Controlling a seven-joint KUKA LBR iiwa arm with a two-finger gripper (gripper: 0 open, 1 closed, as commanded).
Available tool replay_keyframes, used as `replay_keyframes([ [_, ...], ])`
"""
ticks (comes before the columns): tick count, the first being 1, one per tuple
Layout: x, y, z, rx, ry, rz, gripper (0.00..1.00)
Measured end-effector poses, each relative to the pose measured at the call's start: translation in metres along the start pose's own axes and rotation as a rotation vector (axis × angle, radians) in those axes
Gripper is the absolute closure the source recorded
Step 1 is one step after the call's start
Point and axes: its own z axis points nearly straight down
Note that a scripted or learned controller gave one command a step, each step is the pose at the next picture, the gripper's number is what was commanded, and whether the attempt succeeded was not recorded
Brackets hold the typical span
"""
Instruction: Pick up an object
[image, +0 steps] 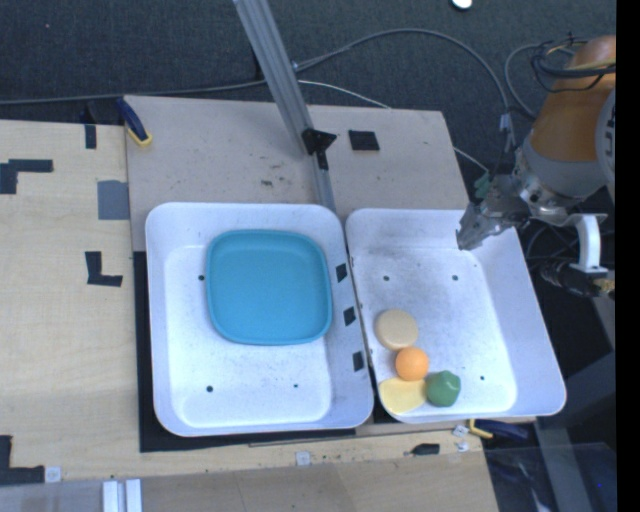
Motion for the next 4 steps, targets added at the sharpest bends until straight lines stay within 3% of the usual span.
replay_keyframes([
  [4,0.201,-0.042,-0.003,0.000,0.000,-0.001,1.00],
])
